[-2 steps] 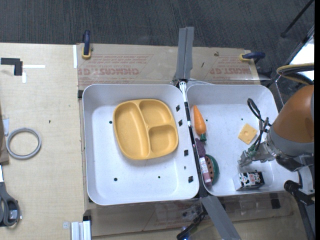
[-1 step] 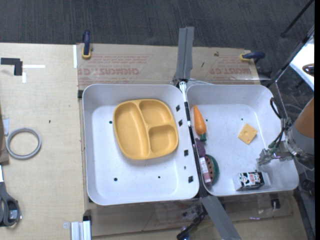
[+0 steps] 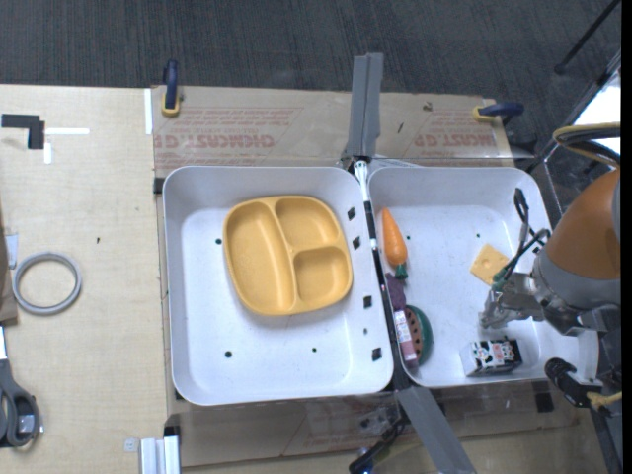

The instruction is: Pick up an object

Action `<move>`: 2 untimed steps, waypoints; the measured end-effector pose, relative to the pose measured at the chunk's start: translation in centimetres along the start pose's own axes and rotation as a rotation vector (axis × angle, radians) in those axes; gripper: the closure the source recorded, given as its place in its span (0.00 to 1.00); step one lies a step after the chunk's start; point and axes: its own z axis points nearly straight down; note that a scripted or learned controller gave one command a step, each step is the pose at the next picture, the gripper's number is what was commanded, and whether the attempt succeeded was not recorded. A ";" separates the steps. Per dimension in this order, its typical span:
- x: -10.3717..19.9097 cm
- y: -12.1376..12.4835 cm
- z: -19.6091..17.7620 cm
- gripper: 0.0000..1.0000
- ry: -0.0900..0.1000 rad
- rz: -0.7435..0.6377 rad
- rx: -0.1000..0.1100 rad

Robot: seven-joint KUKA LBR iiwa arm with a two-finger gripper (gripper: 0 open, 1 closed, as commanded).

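The nearest thing to the arm is a small black-and-white object (image 3: 492, 355), lying on the floor of the right bin (image 3: 444, 205), close to its near wall and toward its right side. It looks like a little patterned block or toy; I cannot make out more than that. Its longer side runs roughly left to right across the view.

The gripper (image 3: 497, 309) hangs just above it in the picture, that is, a little farther into the bin, so the object lies just toward the near wall from the claw. Whether the claw is spread or closed I cannot tell from here: the metal parts blur together. Nothing sits between them that I can see.

A flat yellow piece (image 3: 490, 263), like a slice of cheese, lies just on the other side of the gripper, toward the far wall. So the claw stands between two candidates, both near. My guess is that the black-and-white object is the more graspable, being thicker, and the move would call for a short shift toward the near wall before descending.

Farther off, along the bin's left wall, lie a carrot (image 3: 394, 238), a dark purple bar (image 3: 400, 314) and a watermelon slice (image 3: 419, 333). The left bin (image 3: 197, 354) holds a yellow divided plate (image 3: 287, 255).
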 end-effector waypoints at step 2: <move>-0.7 0.1 0.0 1.00 0.000 0.287 0.000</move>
